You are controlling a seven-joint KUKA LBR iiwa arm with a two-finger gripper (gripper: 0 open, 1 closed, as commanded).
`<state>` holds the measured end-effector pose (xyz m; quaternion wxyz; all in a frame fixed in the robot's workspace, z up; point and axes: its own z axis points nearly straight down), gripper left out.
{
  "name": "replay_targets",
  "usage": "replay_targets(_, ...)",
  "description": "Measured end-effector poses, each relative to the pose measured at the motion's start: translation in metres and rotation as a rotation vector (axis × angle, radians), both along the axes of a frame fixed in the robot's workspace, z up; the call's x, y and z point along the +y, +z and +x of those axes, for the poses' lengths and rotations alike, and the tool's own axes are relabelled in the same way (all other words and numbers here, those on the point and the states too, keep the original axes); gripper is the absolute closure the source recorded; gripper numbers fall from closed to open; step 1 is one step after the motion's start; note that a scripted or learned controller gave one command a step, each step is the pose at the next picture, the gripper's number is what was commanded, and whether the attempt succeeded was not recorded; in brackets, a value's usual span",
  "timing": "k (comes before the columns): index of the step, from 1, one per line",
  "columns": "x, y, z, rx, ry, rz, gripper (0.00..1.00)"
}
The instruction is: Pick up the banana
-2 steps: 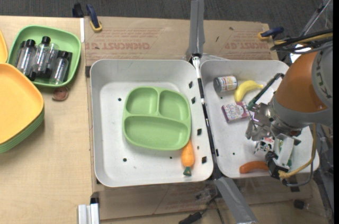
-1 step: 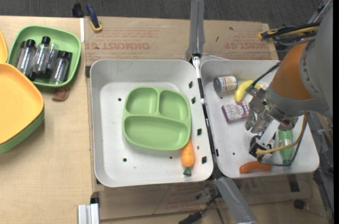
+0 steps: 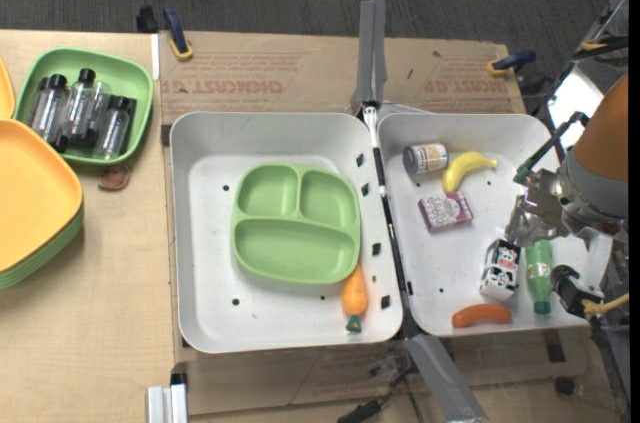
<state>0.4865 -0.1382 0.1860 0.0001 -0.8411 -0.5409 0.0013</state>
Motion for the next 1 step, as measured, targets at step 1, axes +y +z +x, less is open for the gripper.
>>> replay_targets(1, 0.1136, 0.0043, 0.013, 0.001, -0.17, 0.0, 1.0)
